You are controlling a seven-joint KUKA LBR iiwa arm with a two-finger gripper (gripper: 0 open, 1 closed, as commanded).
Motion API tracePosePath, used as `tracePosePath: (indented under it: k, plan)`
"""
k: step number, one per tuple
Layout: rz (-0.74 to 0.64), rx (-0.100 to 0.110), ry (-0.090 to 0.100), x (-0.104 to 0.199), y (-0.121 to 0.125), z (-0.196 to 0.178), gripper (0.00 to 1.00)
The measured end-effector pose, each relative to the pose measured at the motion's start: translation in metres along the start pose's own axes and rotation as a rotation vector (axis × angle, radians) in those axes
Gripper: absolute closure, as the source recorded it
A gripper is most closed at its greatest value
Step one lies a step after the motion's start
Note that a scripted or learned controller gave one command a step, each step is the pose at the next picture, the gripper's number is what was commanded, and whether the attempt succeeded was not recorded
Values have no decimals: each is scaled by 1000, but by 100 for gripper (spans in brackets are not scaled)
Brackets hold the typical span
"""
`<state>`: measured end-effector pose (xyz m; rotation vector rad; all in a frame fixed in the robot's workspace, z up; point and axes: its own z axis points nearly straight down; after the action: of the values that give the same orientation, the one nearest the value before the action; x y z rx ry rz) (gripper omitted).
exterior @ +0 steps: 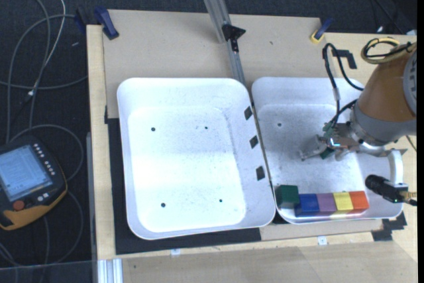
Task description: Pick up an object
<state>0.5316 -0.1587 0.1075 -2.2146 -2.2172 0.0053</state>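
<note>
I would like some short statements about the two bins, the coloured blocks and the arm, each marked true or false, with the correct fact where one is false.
1. The coloured blocks lie in the right bin. True.
2. The blocks are scattered across the middle of the bin. False: the green block, blue block, purple block, yellow block and orange block sit in a row along its near edge.
3. The gripper is over the left bin. False: it is over the right bin, above the row of blocks.
4. The green block is at the row's left end. True.
5. A handheld control pendant lies on the floor, left of the bench. True.
</note>
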Motion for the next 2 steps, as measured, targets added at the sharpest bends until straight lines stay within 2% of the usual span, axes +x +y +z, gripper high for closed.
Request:
tracePosePath:
  k: [1,2]
  plan:
    - [-3,-11,-3,15,42,8,0]
    - [-3,-11,-3,35,72,7,0]
